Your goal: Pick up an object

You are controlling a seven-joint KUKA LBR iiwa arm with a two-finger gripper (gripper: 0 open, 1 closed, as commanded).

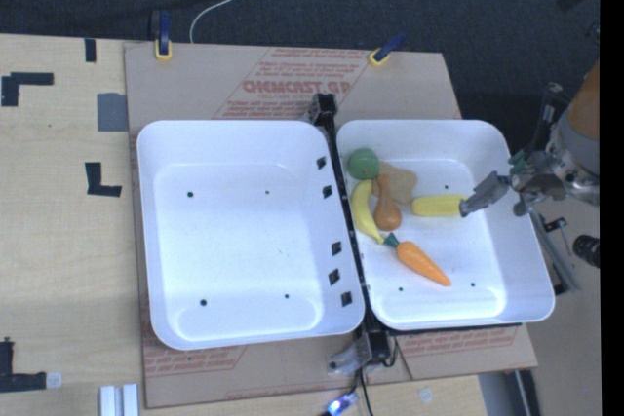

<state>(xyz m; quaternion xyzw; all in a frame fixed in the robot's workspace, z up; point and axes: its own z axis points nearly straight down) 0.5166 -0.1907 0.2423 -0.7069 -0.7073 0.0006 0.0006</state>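
Nearest us we see a tapered orange carrot [423, 263] in the right bin [487, 307], then a curved smooth banana [365, 212], a round green ball [364, 163], and a yellow cylinder [437, 206] touching the gripper [480, 197], its grip unclear.

Grey arm reaching in low from the right, wrist cluttered with fittings, gripper [480, 197] angled down and leftward, dark fingers [485, 192] stretched out ahead of the wrist, tips lowest, orange band glimpsed behind, far back from the fingers
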